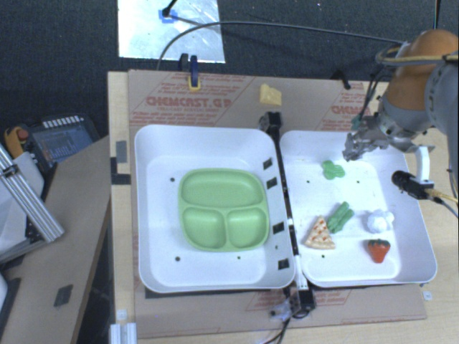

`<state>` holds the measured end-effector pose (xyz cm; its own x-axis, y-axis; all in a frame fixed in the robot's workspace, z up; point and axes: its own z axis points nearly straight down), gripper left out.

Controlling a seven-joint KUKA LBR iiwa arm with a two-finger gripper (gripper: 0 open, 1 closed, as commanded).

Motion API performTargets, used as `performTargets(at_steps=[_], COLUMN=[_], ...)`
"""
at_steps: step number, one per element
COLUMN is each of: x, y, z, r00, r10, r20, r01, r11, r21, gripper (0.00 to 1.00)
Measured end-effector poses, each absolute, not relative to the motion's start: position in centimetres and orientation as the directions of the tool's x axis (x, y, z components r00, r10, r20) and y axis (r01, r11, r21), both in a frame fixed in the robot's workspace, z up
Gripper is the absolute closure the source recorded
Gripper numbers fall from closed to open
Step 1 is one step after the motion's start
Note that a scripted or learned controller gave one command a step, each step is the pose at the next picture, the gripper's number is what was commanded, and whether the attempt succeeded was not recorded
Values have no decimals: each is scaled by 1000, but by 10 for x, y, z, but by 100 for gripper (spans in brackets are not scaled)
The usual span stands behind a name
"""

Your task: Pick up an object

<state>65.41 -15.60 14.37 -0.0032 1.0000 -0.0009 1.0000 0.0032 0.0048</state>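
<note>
The right bin (409, 264) holds a small green leafy piece (332, 170), a green bean-like piece (340, 216), a pizza slice (320, 234), a white lumpy piece (377, 221) and a strawberry (378, 249). My gripper (355, 148) hangs over the back of the right bin, just up and right of the leafy piece and apart from it. Nothing shows between its fingers.
The left bin (154, 156) holds a green three-compartment plate (220, 208). A yellow block (270, 94) lies on the cardboard behind the bins. A clamp (192, 72) sits at the back edge. Grey equipment stands on the left bench.
</note>
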Motion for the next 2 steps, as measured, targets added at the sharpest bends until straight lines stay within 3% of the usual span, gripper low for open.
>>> performTargets(at_steps=[2], x=[655], y=[-152], z=[253], r00=[-5], r10=[1000], r20=[-2], r01=[1000], r11=[5], r21=[7], gripper=[100])
